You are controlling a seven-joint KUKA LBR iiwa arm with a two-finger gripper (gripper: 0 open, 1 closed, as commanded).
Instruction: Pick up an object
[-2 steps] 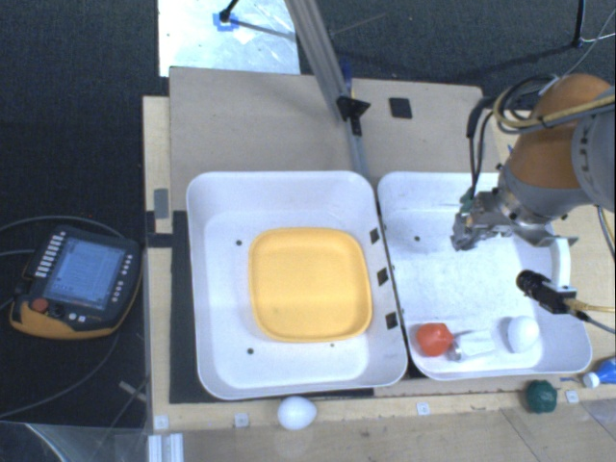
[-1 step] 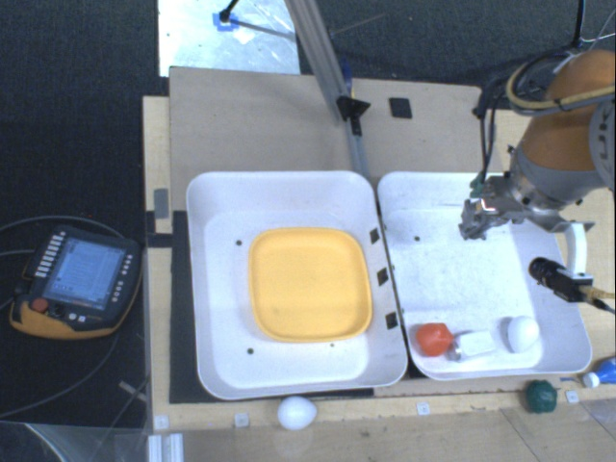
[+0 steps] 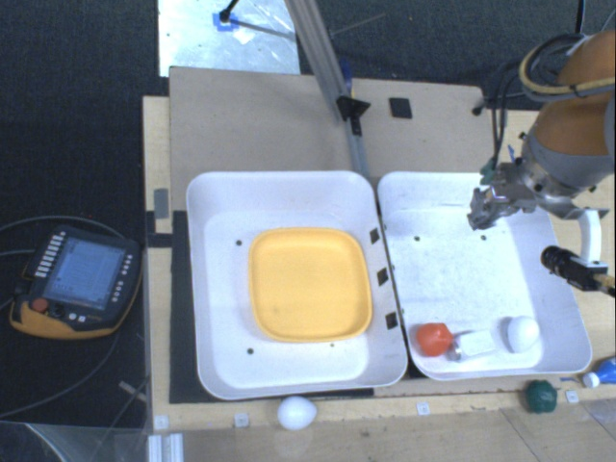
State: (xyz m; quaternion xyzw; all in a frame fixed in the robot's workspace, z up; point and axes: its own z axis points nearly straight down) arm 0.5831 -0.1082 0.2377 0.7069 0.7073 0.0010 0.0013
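A square yellow plate [image 3: 311,283] lies in the middle of the left bin [image 3: 217,210]. In the right bin [image 3: 452,258], along its near edge, sit a small red-orange object [image 3: 432,338], a pale whitish piece [image 3: 474,345] next to it, and a white ball [image 3: 522,333]. My gripper [image 3: 484,210] hangs over the far right part of the right bin, well above and behind those three objects. Nothing shows between its fingers, and their spread is too small to make out.
On the bench in front of the bins lie a white egg-like ball [image 3: 296,413] and a dark green ball [image 3: 540,396]. A teach pendant [image 3: 75,279] rests on the floor to the left. A metal pole [image 3: 322,41] slants over the bench at the back.
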